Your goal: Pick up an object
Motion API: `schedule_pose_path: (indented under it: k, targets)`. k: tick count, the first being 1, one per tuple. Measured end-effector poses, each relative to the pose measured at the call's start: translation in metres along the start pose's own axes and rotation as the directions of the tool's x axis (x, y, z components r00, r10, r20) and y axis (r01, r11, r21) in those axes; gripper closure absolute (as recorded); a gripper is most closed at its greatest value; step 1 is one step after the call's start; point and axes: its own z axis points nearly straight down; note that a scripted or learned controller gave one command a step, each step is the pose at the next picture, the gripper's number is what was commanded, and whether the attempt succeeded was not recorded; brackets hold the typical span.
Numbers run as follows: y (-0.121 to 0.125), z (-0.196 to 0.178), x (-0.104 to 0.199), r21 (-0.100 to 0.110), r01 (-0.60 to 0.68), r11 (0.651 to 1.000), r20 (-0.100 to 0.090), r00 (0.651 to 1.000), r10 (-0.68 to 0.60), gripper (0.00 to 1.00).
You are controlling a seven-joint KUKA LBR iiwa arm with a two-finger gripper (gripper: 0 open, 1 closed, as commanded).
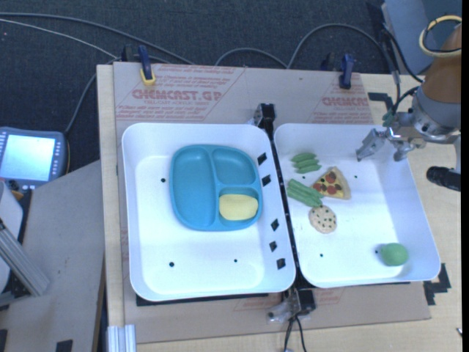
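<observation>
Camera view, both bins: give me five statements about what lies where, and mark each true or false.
1. The blue divided plate lies in the left bin. True.
2. The yellow piece sits in the right bin. False: it rests in a compartment of the blue divided plate.
3. The pizza slice lies in the right bin, between the green bean pods and the cookie. True.
4. The green ball lies near the right bin's front right corner. True.
5. The gripper is over the left bin. False: it hangs over the right bin's far right part, apart from the toy food.
</observation>
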Motion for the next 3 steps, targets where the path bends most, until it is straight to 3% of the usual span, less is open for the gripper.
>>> schedule_pose_path:
  k: [2,3]
  targets:
    - [0.001,0.064,0.001,-0.004,0.004,1.000,-0.006,1.000,-0.004,0.00]
    - [0.002,0.051,-0.001,-0.007,0.004,1.000,0.000,1.000,-0.004,1.00]
